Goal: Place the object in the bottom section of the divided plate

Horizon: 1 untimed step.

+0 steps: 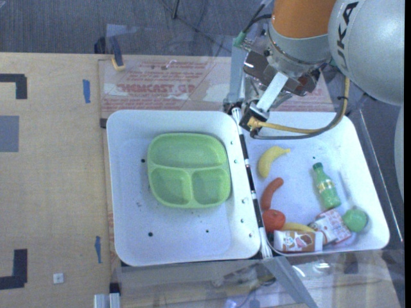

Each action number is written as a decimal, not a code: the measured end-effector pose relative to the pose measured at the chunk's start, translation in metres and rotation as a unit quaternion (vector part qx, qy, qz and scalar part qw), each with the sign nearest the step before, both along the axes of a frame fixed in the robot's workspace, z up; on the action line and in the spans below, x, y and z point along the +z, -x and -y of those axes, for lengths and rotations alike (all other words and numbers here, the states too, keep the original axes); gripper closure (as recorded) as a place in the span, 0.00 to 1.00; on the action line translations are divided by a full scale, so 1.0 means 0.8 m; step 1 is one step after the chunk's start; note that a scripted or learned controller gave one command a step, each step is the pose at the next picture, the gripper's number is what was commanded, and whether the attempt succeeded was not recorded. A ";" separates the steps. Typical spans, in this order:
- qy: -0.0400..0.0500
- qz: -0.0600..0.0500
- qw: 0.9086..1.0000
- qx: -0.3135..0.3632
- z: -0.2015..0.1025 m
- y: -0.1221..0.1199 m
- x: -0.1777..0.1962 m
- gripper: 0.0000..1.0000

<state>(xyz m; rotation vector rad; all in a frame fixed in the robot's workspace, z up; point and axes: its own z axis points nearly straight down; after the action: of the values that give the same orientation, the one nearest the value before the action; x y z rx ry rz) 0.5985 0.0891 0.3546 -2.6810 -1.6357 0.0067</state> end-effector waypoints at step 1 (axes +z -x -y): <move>0.000 0.001 0.999 0.038 0.008 -0.040 0.099 1.00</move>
<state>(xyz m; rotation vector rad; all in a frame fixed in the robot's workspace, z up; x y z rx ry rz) 0.6303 0.0831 0.4340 -2.6169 -1.7373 0.0048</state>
